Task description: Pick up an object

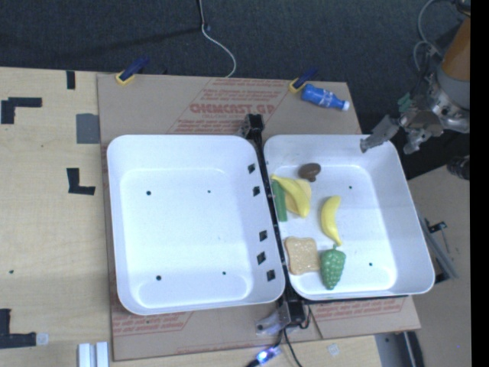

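Cardboard-topped bench carrying two white bins. Right bin holds six toys, nearest first: one green berry, one toast slice, two bananas, one green strip, one brown lump, all below-left of the jaws; jaw opening indiscernible.

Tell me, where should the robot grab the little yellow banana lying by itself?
Probably from above, across the middle of the banana. It lies flat in the right bin with bare floor on both long sides, so fingers could close across its narrow width. The gripper is near the bin's far right corner.
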